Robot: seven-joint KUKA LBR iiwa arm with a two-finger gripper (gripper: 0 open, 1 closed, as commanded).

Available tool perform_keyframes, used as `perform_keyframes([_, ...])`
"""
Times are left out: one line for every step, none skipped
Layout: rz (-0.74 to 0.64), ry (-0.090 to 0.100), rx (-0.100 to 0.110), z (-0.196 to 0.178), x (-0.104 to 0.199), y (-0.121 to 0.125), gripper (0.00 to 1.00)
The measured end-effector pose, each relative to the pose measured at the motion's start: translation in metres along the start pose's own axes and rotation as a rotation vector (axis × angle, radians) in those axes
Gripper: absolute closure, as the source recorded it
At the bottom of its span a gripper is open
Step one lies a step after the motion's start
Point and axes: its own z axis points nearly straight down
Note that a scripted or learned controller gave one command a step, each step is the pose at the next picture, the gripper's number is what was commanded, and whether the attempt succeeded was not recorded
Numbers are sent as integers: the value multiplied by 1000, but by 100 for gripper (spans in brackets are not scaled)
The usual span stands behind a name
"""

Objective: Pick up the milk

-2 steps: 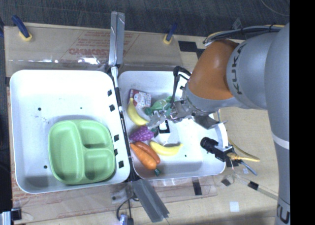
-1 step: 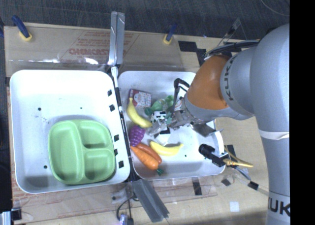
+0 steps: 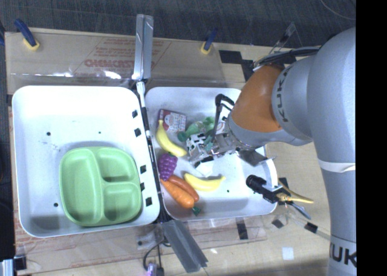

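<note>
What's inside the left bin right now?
The left bin holds one thing: a light green divided plate lying flat toward its near side. Its compartments look bare. Whatever bin floor lies beneath the plate is covered, so anything under it can't be judged.

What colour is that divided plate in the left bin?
Light green: the divided plate, seen in the camera view, lies in the white left bin.

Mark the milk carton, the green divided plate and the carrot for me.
White cow-patterned milk carton [image 3: 195,144]: camera view, on its spotted face.
Light green divided plastic plate [image 3: 100,185]: camera view, on its centre ridge.
Orange toy carrot [image 3: 178,191]: camera view, mid-body.
</note>
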Motion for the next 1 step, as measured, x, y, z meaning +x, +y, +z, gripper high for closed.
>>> perform_keyframes([-3, 0, -3, -118, 52, 32, 100])
